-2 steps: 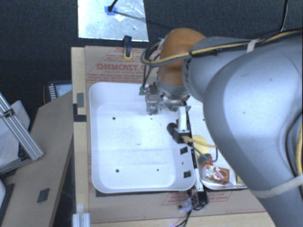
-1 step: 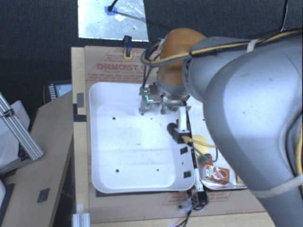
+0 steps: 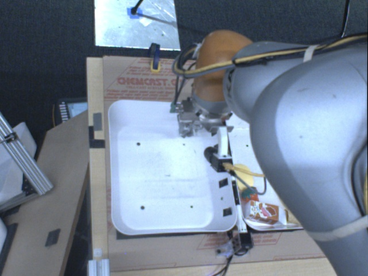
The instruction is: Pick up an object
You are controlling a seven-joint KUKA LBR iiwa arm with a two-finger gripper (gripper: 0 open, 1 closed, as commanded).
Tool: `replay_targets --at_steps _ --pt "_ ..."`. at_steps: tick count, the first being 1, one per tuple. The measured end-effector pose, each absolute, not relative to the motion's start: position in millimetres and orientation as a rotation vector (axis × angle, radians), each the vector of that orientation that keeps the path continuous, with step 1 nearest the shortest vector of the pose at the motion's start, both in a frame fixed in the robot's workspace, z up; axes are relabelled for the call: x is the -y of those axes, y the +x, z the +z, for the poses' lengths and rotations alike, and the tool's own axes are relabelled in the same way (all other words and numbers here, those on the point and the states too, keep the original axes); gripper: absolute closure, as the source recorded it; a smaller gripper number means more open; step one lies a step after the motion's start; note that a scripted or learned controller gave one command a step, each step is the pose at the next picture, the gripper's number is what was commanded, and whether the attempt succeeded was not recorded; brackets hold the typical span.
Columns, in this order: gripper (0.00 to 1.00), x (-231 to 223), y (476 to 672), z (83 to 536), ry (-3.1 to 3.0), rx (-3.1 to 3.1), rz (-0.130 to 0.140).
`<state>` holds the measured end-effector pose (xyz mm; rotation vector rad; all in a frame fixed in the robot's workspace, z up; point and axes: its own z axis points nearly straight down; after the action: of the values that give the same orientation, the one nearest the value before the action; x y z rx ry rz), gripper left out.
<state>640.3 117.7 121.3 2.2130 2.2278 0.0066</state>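
Note:
My gripper (image 3: 186, 130) hangs over the back part of the left white bin (image 3: 123, 154), near its right side. Nothing shows under it but the bin's white floor. An orange and red packet (image 3: 263, 212) lies at the front left of the right bin (image 3: 256, 226), well in front of the gripper and to its right. The grey arm hides most of the right bin.
Brown cardboard (image 3: 138, 79) with red print lies under and behind the bins. A shiny metal sheet (image 3: 137, 16) sits at the back. A wooden side bench (image 3: 57, 200) and aluminium rails (image 3: 23, 160) are at the left.

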Motion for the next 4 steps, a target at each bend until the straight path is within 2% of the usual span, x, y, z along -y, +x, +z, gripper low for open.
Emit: replay_targets --at_steps 2,3,4 --pt "1.0 -117.6 641.7 142.7 2.208 -2.231 0.011" --pt "1.0 -183.2 605.4 80.9 2.214 -2.235 -0.004" --pt "1.0 -150.1 645.6 85.2 2.221 -2.218 0.006"
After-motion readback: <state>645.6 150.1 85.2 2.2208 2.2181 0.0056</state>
